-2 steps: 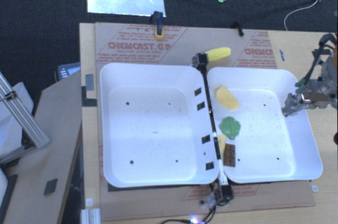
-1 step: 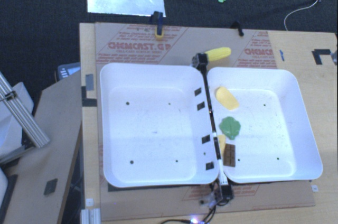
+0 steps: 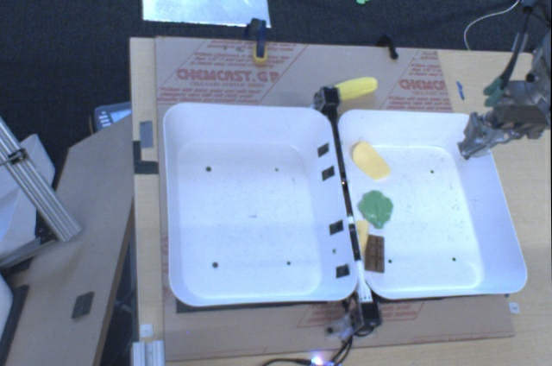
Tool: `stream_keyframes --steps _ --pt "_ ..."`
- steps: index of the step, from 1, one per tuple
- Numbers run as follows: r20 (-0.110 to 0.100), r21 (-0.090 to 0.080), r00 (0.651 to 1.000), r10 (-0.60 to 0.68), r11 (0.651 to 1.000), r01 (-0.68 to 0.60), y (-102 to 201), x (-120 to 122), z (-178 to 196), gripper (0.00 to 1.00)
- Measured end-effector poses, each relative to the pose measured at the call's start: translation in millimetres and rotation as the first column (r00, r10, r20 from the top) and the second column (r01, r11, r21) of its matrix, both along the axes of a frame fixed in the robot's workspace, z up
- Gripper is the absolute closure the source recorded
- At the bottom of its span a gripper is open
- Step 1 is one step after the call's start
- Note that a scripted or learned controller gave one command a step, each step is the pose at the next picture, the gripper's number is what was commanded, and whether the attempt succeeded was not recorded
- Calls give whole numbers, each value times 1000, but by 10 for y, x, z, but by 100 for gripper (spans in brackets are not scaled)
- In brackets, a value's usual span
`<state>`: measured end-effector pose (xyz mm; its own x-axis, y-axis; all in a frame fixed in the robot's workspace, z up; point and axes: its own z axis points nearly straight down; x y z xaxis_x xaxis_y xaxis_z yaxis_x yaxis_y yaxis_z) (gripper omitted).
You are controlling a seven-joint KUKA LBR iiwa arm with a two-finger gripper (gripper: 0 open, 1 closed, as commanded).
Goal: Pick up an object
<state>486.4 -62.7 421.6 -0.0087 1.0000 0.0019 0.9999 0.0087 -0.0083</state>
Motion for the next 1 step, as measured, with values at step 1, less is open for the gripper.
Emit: stream_keyframes --steps 1 --pt "4 -1 1000 0 1000 0 395 3 -708 100"
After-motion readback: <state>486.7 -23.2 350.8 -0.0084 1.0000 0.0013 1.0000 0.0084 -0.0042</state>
